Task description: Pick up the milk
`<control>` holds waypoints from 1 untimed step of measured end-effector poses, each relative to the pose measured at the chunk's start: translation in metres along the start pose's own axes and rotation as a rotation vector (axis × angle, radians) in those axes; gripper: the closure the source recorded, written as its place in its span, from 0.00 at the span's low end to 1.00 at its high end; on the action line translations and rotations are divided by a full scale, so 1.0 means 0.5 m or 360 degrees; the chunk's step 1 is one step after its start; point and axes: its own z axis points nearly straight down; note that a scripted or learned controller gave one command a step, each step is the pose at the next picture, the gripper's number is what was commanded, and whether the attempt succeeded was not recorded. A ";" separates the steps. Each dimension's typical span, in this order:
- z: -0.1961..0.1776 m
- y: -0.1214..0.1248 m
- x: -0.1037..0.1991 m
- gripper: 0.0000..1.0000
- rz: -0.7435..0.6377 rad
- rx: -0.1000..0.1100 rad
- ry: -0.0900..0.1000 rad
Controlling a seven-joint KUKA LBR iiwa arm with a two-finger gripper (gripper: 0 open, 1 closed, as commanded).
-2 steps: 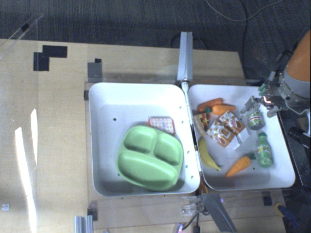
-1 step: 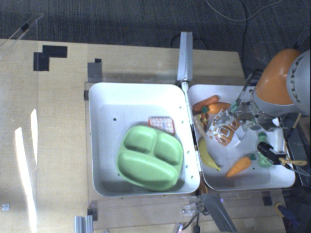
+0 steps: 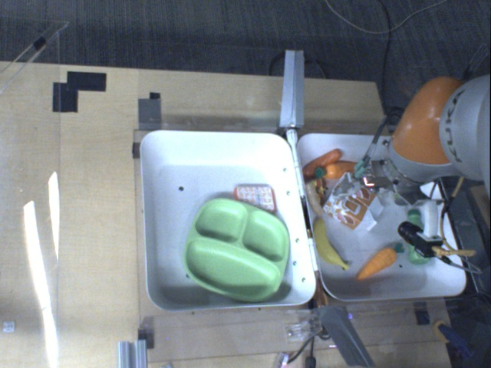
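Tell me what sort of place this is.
Probably a robotics lab bench: white left bin and right bin side by side, a robot arm over the right one, toy food like a carrot inside.

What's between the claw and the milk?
Only the bins' adjoining rims. The claw is over the crinkly snack bag in the right bin; the red-and-white milk carton lies uncovered in the left bin, against the green divided plate.

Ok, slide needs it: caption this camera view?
Arm above cluttered right bin; green plate in left bin.
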 end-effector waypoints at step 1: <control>-0.032 0.015 0.006 1.00 -0.0008 -0.0031 0.0000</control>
